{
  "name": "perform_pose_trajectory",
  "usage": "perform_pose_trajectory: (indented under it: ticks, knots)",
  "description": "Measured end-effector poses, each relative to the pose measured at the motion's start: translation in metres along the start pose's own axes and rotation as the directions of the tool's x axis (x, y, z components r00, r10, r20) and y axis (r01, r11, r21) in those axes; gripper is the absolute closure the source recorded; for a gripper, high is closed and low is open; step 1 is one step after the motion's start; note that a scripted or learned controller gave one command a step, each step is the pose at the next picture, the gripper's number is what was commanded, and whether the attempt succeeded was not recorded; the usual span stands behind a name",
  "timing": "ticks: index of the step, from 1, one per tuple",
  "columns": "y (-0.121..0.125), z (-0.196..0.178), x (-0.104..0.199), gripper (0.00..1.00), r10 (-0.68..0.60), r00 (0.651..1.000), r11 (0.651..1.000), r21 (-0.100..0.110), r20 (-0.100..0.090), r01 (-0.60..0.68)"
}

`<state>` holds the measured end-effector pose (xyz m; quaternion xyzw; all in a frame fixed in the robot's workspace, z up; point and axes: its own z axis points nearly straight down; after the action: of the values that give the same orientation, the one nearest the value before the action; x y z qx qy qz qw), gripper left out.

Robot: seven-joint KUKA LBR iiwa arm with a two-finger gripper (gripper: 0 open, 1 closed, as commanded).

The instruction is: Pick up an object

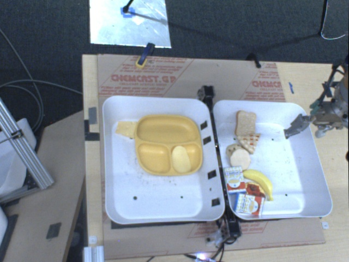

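Observation:
The right bin (305, 168) holds a slice of toast (246, 123), a waffle piece (250, 142), a round cracker (240, 158), a banana (260, 181) and two small cartons (244, 192). My gripper (299, 125) hangs at the right bin's upper right edge, well right of the toast. One dark finger (295, 126) points down-left over the bin wall. Nothing sits between the fingers that I can see.
The left bin (117, 162) carries a yellow sectioned plate (163, 130) with a pale oval piece (181, 158) in one compartment and a pale yellow slab (126, 129) beside it. A black divider clip (207, 94) joins the bins. Cardboard lies under both.

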<state>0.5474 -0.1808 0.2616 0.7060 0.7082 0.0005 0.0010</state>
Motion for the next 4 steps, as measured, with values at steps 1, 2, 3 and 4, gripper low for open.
perform_pose_trajectory:
  ticks: [1,2,3,4]
  knots:
    - [-0.045,0.1,0.034,0.0,0.001,1.0,1.0,0.012,-0.006,-0.001]
    - [-0.06,0.178,0.058,0.0,0.007,1.0,1.0,-0.005,0.006,-0.007]
    - [0.017,0.115,0.092,0.0,-0.007,1.0,1.0,-0.011,0.0,0.007]
    - [0.079,0.174,0.083,0.0,-0.003,1.0,1.0,-0.007,0.004,0.003]
